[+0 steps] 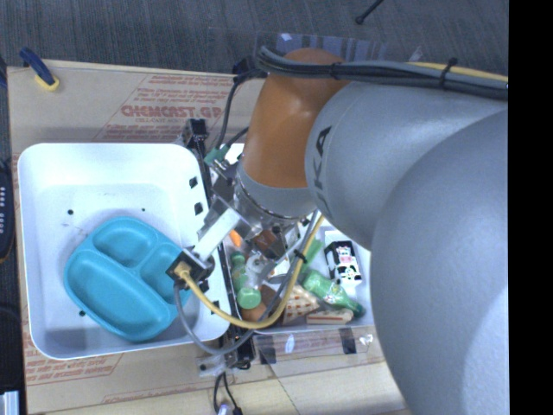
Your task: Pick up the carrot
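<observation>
Carrot: your gripper hangs just beside it in the crowded right bin; claw state indiscernible.

The light is even and rather bright, coming from above. The left bin is the brightest part; its white floor looks almost washed out, with soft grey shadows along its inner walls. Inside this bin, the blue tray gives a faint shadow on the floor around it. Right of the bin, the arm shows a soft glare on its orange band and darkens the things below it. The arm, being closest, looks slightly soft, while the bin edges are sharper. Above the bin the floor is dim and grainy.
</observation>
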Robot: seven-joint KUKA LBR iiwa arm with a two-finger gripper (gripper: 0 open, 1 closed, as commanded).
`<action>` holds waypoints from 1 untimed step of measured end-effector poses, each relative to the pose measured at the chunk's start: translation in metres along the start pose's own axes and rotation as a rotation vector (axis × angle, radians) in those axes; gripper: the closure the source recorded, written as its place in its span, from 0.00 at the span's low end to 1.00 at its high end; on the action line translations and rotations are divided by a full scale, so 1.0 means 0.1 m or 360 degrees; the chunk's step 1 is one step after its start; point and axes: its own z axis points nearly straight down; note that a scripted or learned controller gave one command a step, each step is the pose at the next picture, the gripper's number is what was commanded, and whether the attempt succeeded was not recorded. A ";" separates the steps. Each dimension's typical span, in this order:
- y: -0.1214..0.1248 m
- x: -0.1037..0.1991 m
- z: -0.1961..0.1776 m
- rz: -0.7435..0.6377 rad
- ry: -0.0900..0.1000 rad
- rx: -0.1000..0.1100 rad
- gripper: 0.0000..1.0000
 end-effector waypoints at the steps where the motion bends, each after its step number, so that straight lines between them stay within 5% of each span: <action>1: 0.31 -0.23 -0.77 0.0535 0.0107 -0.0081 0.00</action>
